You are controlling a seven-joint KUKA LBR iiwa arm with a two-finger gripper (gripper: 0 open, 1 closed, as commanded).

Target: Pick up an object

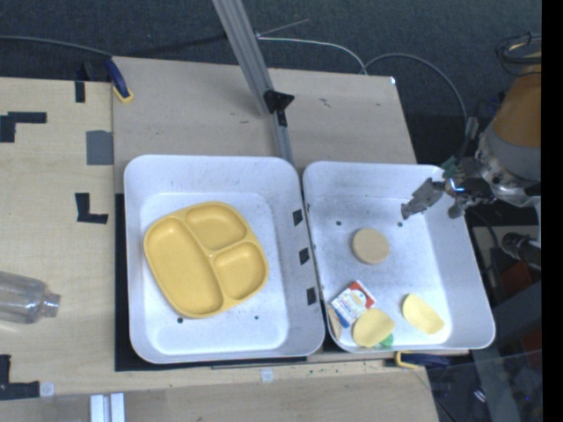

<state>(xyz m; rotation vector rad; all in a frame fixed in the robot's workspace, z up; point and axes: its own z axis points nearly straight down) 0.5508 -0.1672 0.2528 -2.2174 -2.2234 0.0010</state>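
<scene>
The right bin (457,262) holds a round tan disc (370,245) near its middle. Along its front lie a small red and white packet (351,303) and two yellow lumps, one at the front middle (373,328) and one to the front right (422,314). My gripper (437,199) hangs over the bin's far right corner, above and to the right of the disc. Its two dark fingers are spread apart with nothing between them.
The left bin (141,183) holds a yellow three-part plate (204,258). A grey metal pole (248,51) slants over the bench behind the bins. A clear plastic bottle (25,299) lies at the left edge. Cables run across the dark floor behind.
</scene>
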